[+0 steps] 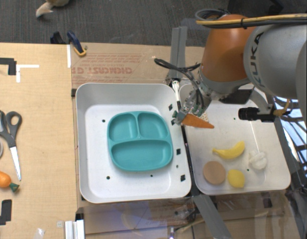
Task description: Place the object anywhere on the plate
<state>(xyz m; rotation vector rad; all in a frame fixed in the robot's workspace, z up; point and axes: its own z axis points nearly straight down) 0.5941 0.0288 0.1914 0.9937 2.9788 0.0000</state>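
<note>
The gripper (189, 111) gripped a toy carrot (196, 121) by its green end, over the left edge of the right bin (272, 180). The teal plate (140, 141) lay in the left bin (88, 148), just beside them.

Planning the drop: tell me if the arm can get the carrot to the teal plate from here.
Probably yes: the carrot at the tool sits just beside the plate, whose compartments lie bare.
</note>
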